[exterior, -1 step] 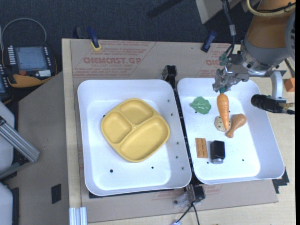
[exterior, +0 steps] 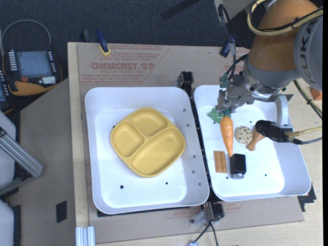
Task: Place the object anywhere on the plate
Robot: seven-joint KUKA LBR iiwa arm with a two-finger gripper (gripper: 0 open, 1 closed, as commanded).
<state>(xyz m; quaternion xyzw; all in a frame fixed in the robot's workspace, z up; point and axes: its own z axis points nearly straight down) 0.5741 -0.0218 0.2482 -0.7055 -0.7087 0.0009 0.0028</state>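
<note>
Bench point(exterior: 128, 65): cardboard-topped, carrying two white bins side by side
Left bin point(exterior: 95, 137): holds the plate
Right bin point(exterior: 287, 178): holds all the loose items
Arm point(exterior: 279, 40): grey with an orange band, reaching over the right bin's far end
Plate point(exterior: 148, 141): yellow, three compartments, nothing on it yet
Gripper point(exterior: 224, 109): low over the carrot's leafy end; you cannot tell whether it is released or clenched, so count nothing as held
Carrot point(exterior: 227, 135): lying in the right bin, green top toward the gripper, well apart from the plate; likely your object
Black block point(exterior: 238, 165): just beside the carrot's tip
Brown wafer point(exterior: 220, 162): next to the block
Cookie point(exterior: 242, 134): just beside the carrot
Step in hand, as you may judge it: the pick, not yet the carry. The next move calls for a sure grasp on the carrot, a lift clear of the bin walls, then travel left to the plate
</note>
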